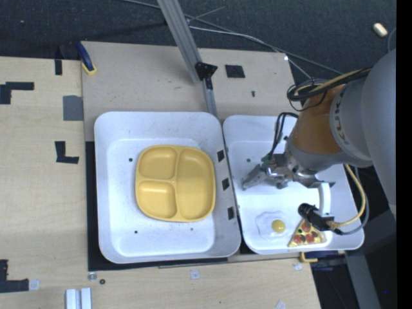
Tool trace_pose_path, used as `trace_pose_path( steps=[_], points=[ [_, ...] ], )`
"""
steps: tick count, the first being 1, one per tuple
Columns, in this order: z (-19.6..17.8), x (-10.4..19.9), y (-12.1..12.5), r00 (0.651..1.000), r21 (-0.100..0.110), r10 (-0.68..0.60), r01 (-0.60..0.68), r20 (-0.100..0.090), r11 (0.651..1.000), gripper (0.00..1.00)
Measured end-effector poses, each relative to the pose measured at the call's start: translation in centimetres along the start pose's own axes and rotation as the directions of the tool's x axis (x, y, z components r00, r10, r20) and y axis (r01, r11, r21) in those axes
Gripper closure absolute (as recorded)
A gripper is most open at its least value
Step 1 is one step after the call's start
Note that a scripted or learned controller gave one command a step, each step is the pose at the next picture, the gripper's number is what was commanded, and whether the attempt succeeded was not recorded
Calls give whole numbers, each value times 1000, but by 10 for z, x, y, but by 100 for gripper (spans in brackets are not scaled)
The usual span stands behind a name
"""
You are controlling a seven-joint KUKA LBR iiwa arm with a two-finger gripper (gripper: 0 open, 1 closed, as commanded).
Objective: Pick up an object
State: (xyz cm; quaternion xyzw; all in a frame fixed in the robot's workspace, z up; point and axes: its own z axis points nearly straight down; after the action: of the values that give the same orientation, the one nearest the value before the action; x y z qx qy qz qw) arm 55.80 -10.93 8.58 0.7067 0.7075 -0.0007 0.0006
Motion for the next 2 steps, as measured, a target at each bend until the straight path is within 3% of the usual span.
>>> trace_pose_path(
  steps=[1, 2],
  points=[
    [-12, 0, 2, 1000, -5, -1, 1, 0, 1000, 100],
    [-55, 6, 2, 1000, 0, -1, 1, -2, 1000, 100]
  ],
)
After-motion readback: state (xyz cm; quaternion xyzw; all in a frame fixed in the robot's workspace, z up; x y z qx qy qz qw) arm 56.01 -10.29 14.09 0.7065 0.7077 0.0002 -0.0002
